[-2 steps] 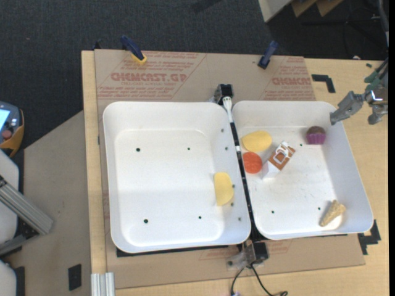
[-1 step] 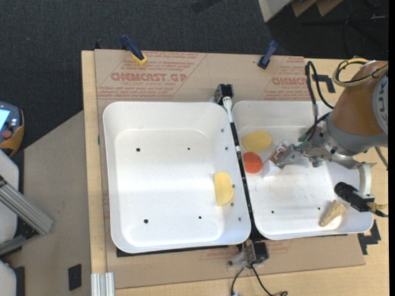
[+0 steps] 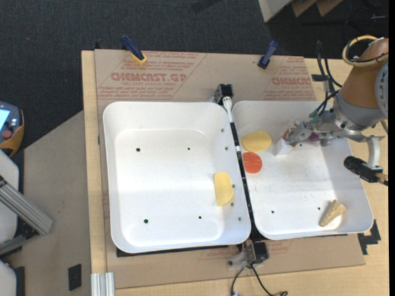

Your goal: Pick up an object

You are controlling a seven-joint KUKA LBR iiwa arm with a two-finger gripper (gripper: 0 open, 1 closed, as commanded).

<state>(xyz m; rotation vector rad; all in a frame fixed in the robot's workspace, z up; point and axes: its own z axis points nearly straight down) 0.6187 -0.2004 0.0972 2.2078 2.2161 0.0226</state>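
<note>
stage: approach — nothing lifted | gripper (image 3: pixel 282 145) low in right bin (image 3: pixel 308 227), just beside yellow piece (image 3: pixel 257 141) | finger state: could not tell | left: grasp, lift

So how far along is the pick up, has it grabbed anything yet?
Nothing looks picked up yet. The gripper is low in the right bin, beside the yellow piece and orange disc, both lying on the floor. Grasping and lifting one is left.
</note>
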